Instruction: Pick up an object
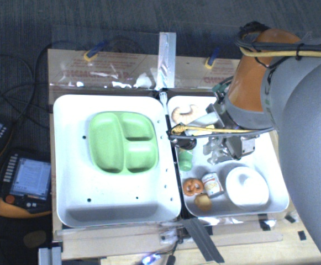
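My gripper point(220, 152) hangs low in the middle of the right bin point(279, 200), under the grey and orange arm. Just to its left lies a small green object point(185, 159). In front of it sit a white bowl turned upside down point(247, 186), a small labelled can point(211, 184), a brown pretzel-like piece point(191, 187) and a small tan object point(203, 202). A beige curved object point(182, 114) lies at the bin's far left corner. The arm hides the bin's far right part. I see nothing held in the gripper.
The left bin point(72, 197) holds a green divided plate point(123, 141). A ridge point(171, 164) separates the two bins. Clear plastic sheeting point(110, 70) lies behind the bins. A handheld pendant point(25, 175) and cables rest on the floor at left.
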You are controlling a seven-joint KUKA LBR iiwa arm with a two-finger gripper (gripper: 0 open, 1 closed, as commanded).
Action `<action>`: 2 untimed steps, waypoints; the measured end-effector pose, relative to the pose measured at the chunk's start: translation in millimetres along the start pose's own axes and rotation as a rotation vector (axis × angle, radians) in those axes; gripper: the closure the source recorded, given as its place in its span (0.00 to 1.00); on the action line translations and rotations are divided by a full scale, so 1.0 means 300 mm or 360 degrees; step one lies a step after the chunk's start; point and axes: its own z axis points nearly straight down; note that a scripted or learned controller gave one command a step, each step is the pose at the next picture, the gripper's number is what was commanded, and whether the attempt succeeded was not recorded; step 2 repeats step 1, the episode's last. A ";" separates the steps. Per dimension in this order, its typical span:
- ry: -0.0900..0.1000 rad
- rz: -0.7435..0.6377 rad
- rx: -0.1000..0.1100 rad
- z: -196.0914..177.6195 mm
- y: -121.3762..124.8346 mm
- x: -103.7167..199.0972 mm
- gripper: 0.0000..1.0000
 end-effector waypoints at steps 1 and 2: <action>-0.0003 0.0072 0.0000 0.207 0.068 -0.019 1.00; -0.0003 0.0072 0.0000 0.207 0.068 -0.019 1.00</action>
